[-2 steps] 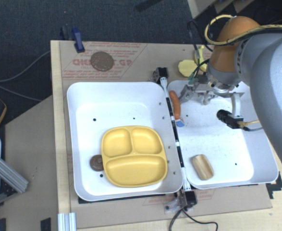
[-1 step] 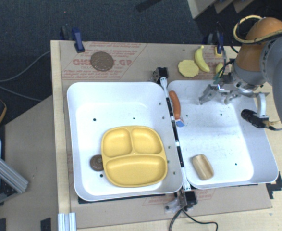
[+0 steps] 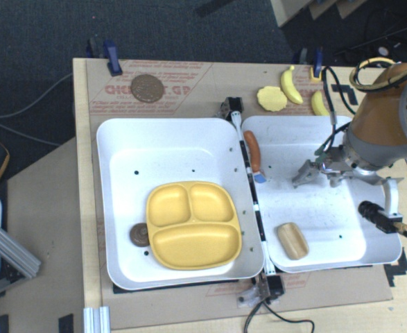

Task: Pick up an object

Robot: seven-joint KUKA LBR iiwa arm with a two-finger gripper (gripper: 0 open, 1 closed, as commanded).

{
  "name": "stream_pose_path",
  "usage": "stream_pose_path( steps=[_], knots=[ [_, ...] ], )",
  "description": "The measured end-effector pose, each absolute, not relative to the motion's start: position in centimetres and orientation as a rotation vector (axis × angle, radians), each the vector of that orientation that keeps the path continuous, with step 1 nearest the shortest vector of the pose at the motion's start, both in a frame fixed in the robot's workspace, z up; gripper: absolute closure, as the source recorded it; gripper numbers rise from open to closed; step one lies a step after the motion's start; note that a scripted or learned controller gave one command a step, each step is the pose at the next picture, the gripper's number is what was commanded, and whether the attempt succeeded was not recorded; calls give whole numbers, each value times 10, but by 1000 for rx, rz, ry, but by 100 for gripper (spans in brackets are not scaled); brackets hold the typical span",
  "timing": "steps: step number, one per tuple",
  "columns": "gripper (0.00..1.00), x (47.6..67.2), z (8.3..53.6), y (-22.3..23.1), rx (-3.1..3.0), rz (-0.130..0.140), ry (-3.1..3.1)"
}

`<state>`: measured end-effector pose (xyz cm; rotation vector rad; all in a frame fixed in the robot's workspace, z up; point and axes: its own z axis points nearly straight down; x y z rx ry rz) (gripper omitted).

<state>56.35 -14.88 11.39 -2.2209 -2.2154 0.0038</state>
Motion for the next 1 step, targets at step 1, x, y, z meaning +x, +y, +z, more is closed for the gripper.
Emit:
stream_pose_path(
  steps=[1],
  knots=[
    [0, 617, 84, -96, -2216, -4, -2229]
  ],
)
